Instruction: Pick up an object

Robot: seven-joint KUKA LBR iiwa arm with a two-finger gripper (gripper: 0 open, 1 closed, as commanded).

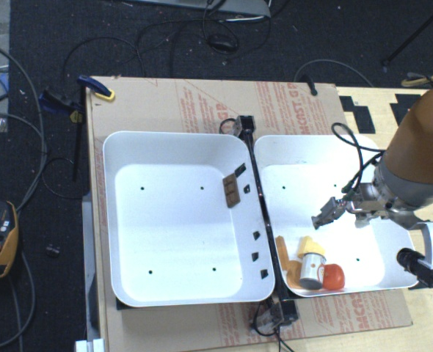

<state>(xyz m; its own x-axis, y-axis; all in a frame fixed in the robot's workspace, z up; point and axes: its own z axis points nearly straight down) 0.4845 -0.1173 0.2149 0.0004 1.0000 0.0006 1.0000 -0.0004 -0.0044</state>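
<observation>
In the right bin point(297, 160), near its front edge, lie a small cylinder with a yellow top point(312, 261), a red ball point(335, 276) touching its right side, and a thin orange stick point(282, 252) along the left wall. My gripper point(324, 215) hangs over the middle of that bin, just above and behind the cylinder, pointing left; I see nothing in it. A brown chocolate-like bar point(232, 191) leans on the right wall of the left bin point(128, 160).
Several small dark clips point(258, 235) sit along the divider between the bins. A black cable point(352, 149) loops from the arm point(418, 152) over the right bin's back corner. Cardboard point(202, 101) lies under both bins.
</observation>
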